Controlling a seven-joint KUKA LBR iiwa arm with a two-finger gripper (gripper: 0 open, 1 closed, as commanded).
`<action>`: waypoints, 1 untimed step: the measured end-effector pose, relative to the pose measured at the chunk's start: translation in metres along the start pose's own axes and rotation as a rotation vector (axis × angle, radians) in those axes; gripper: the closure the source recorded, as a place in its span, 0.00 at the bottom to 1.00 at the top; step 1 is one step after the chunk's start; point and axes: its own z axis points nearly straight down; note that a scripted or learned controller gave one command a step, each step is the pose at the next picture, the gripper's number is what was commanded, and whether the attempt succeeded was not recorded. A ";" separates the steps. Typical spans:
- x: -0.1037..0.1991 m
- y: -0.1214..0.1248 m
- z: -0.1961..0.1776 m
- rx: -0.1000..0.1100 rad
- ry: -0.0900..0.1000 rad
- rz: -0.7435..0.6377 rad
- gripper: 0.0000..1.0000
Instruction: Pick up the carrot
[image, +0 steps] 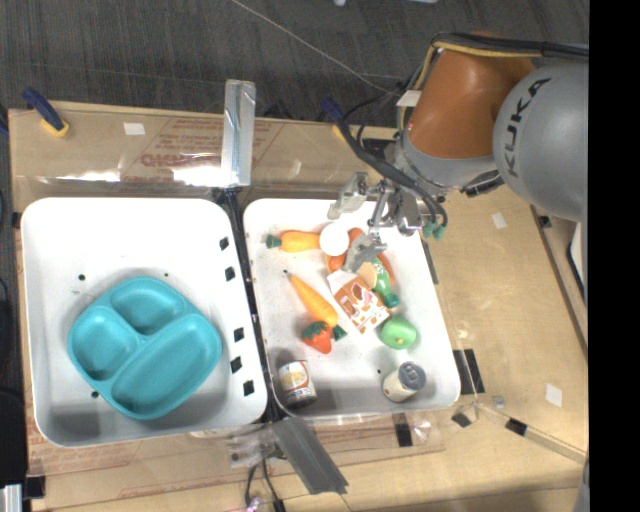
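Orange carrot (310, 297) diagonal, tip upper-left

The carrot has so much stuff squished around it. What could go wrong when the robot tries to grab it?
1. The gripper hangs over the pile near the bin's far end, not over the long carrot, so it might grab the wrong toy.
2. The carrot's leafy end touches a strawberry and its side lies by a snack carton; a grab could nudge those or catch them too.
3. Another orange vegetable sits nearby and could be mistaken for it.

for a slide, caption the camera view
Tool above cluttered right bin near the carrot; teal plate in left bin.
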 end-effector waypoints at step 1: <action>0.018 0.015 0.129 -0.005 0.012 -0.004 0.00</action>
